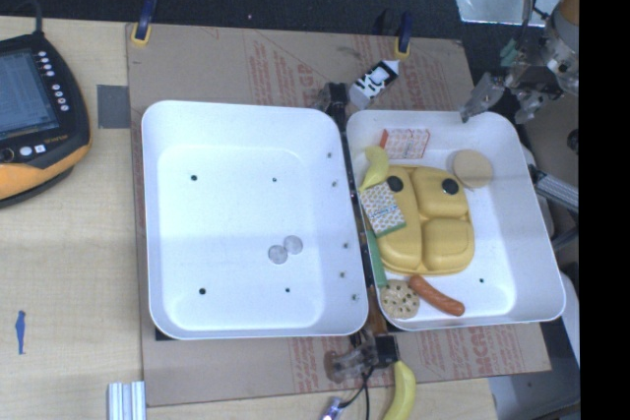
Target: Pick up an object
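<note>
1. Grey metal, my gripper (500, 100) hangs just beyond the far right corner of the right bin (527, 241), fingers spread apart and pinching nothing.
2. Nearest me inside that bin lies the tan round disc (472, 168), touching the yellow moulded tray (430, 222). I judge it light and stiff; I would take it across its edges.
3. Further from me, along the tray's near side, lie an orange sausage (437, 295) and a speckled cookie (397, 298). The sausage looks slim and prone to roll.
4. Left of the right bin, the left bin (167, 211) holds 2 small grey discs (284, 250).
</note>
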Controlling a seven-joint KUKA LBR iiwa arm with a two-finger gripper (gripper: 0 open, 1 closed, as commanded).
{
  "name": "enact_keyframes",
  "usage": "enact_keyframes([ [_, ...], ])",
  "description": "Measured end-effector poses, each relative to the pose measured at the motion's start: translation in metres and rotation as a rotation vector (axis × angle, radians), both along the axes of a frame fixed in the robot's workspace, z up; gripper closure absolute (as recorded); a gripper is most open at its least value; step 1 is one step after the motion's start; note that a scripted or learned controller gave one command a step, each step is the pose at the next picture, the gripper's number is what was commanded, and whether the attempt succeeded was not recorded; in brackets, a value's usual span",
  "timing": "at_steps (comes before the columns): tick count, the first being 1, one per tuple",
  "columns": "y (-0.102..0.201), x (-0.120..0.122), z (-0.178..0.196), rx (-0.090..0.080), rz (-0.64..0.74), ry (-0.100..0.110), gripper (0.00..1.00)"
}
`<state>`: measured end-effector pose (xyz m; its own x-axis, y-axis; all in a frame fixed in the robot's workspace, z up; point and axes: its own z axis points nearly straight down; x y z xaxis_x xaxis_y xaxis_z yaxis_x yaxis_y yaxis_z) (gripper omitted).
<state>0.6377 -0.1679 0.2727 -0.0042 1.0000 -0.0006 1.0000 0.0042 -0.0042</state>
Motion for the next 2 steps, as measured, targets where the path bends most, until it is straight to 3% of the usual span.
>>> enact_keyframes([
  [1, 0.024, -0.032, -0.130, 0.000, -0.001, 0.003, 0.00],
  [2, 0.023, -0.099, -0.163, -0.004, 0.000, -0.009, 0.00],
])
